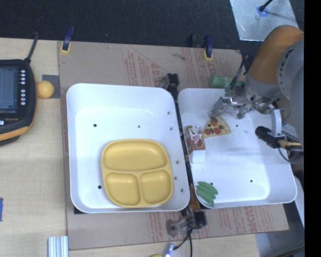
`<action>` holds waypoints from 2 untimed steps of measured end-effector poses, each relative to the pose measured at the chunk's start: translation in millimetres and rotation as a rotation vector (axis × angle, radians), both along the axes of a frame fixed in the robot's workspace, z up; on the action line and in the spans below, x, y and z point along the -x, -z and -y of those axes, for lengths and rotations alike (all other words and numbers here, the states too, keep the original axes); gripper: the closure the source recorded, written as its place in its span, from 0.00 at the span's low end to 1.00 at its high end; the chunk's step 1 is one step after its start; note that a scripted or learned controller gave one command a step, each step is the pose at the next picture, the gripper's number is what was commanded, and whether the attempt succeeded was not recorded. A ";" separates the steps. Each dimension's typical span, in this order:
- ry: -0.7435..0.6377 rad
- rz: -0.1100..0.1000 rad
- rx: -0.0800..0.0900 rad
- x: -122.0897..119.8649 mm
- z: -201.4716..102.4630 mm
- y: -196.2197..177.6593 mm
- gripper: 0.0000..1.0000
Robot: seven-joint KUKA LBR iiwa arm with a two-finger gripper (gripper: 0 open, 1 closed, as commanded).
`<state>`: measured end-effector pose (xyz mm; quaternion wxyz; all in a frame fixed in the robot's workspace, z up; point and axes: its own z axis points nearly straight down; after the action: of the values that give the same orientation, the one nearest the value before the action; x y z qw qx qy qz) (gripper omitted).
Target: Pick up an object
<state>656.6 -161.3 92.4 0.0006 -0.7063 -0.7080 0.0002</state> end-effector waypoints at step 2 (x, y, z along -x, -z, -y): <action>-0.004 -0.004 0.002 61.1 4.4 -9.7 1.00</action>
<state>595.6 -165.7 102.1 0.0013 -0.7049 -0.7093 0.0021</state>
